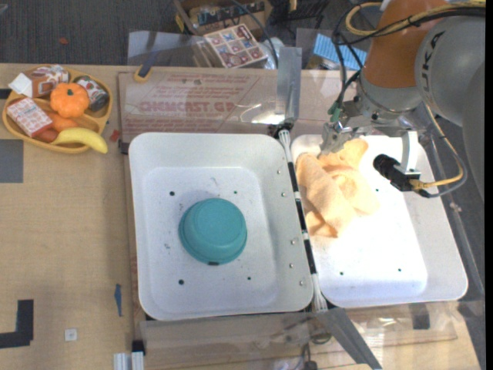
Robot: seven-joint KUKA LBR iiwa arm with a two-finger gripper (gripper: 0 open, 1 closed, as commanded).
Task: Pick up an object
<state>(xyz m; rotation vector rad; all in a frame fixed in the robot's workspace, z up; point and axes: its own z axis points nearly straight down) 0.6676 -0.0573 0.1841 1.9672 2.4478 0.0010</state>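
A crumpled pale orange cloth [337,191] lies in the right bin [400,276], against its left wall. A teal bowl [213,230], upside down, rests in the middle of the left bin [154,176]. My gripper [334,140] hangs over the far end of the cloth, its tips at the cloth's upper edge. The wrist above it hides how the fingers stand and whether any fabric is between them.
A yellow dish [54,114] with toy fruit and packets sits at the far left of the bench. Cardboard and clear plastic sheets [208,102] lie behind the bins. A black cable plug [389,168] dangles over the right bin.
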